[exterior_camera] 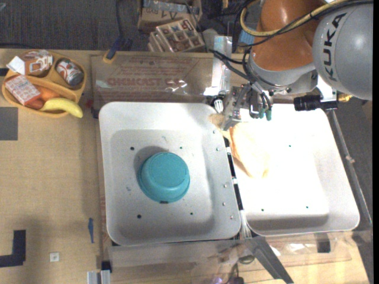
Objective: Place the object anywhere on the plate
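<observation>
Task not complete. Pale yellow cloth-like object (pixel 249 152) lies in the right bin (pixel 308 212), well apart from the teal plate (pixel 164 176). Gripper (pixel 249 108) hovers beside the object's far end; grip state undeterminable.

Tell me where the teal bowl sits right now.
The teal bowl sits upside down near the middle of the left bin in the camera view, well apart from the gripper over the right bin's far left corner.

Plate (pixel 164 177) in left bin (pixel 118 123), perhaps upturned.
</observation>
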Robot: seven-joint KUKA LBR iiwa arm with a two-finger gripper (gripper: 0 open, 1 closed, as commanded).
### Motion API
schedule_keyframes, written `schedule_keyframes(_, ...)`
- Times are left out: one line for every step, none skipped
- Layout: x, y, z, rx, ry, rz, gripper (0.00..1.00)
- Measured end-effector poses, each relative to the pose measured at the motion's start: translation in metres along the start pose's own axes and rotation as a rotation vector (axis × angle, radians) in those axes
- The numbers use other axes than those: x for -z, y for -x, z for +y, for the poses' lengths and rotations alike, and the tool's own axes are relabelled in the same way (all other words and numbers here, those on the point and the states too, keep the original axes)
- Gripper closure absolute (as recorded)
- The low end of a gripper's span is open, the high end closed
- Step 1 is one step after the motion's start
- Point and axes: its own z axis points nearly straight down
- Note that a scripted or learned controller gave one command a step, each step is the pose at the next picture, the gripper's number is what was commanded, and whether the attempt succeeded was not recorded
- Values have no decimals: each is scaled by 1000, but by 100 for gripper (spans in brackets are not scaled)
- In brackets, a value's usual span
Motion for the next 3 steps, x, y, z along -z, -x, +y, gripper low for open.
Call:
schedule_keyframes(-8, -13, 46, 195, 0, 0, 100)
schedule_keyframes(-3, -31, 94, 199, 2, -3, 100)
schedule_keyframes(-3, -31, 94, 198, 2, -3, 0)
